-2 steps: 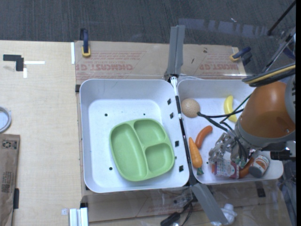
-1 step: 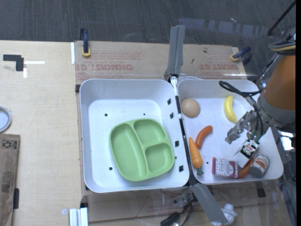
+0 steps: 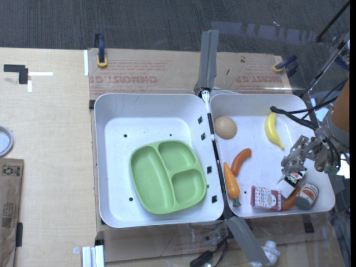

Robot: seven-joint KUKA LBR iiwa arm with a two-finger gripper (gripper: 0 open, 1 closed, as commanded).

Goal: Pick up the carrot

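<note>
The carrot [image 3: 231, 182], orange with a small green stub at its near end, lies along the left wall of the right bin [image 3: 253, 103]. My gripper [image 3: 292, 171] hangs over the right side of the same bin, well to the right of the carrot and apart from it. It is just above a small can [image 3: 307, 195] and an orange sausage-shaped piece [image 3: 289, 201].
The right bin also holds a curved orange-red sausage [image 3: 241, 160] close to the carrot, a tan round item [image 3: 225, 127], a banana [image 3: 271, 130] and a red carton [image 3: 265, 198]. A green divided plate [image 3: 167, 176] lies in the left bin [image 3: 111, 149].
</note>
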